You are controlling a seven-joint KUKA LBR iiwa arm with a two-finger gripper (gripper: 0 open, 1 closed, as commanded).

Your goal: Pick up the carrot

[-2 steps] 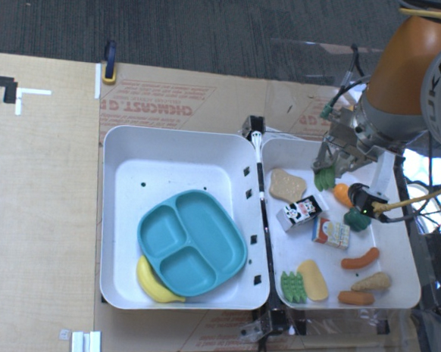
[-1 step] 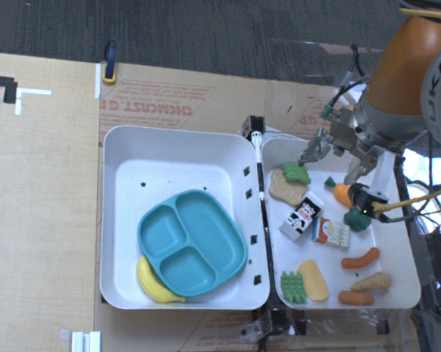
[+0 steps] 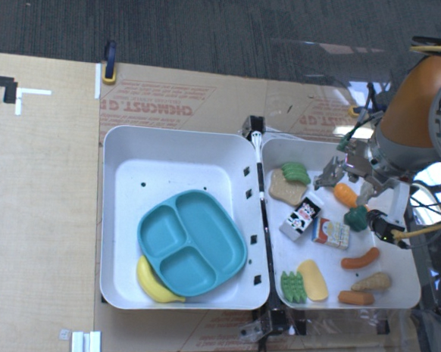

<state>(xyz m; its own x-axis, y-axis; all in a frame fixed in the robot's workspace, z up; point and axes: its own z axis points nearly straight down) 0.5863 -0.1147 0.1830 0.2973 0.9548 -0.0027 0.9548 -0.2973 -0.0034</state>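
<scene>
The carrot (image 3: 346,194) sat in the right bin (image 3: 405,296), orange end poking out between the tool's (image 3: 351,183) spread fingers, not pinched yet as far as I could tell. So nothing lifted; closing and raising were left.

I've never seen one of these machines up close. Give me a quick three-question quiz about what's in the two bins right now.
1. True or false: the blue divided plate lies in the same bin as the banana.
2. What lies directly below the gripper? A) milk carton B) orange carrot C) sausage
3. Fill in: the carrot lies in the ___ bin of the camera view.

Key: 1 true; 2 B; 3 right.
</scene>
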